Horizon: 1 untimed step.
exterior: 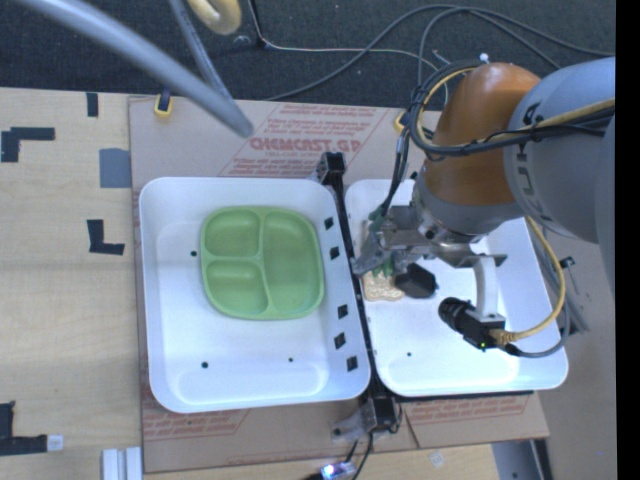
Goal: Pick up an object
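On the table [60,268], well to the left of the jaws, lies the left white bin [170,368]. A green divided plate [262,263] sits flat in it, toward its upper middle, with three compartments showing. The plate lies well apart from the jaws, on the far side of the divider where the two bins meet.

Just right of that divider, in the right white bin [470,373], the jaws [385,260] hang low over the bin's left part, close to the wall. Whether they are spread or pressed together cannot be told from this view; the wrist and its fittings cover them. Directly beneath and touching the lower edge of the jaws' outline lies a small tan, patterned object [380,288] on the bin floor. Whether it is gripped cannot be told.

Just right of the jaws a dark rounded part [416,282] shows. Above and to the right rises the arm [560,148], grey with its orange band [480,118], with cables looping around it.
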Available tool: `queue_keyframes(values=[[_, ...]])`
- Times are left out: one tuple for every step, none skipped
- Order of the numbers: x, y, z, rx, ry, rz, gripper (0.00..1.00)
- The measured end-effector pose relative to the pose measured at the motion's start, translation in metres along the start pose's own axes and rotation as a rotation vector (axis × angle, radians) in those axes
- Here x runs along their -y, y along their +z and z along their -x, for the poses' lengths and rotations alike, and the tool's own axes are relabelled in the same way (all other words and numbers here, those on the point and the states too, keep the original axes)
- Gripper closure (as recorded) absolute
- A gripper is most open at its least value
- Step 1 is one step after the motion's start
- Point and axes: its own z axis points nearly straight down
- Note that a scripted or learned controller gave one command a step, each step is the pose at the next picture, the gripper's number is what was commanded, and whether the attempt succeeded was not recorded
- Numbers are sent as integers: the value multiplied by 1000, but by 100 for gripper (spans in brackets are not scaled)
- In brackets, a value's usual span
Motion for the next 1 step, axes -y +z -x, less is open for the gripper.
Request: queue_keyframes(values=[[-11, 3, -47, 0, 0, 1, 100]])
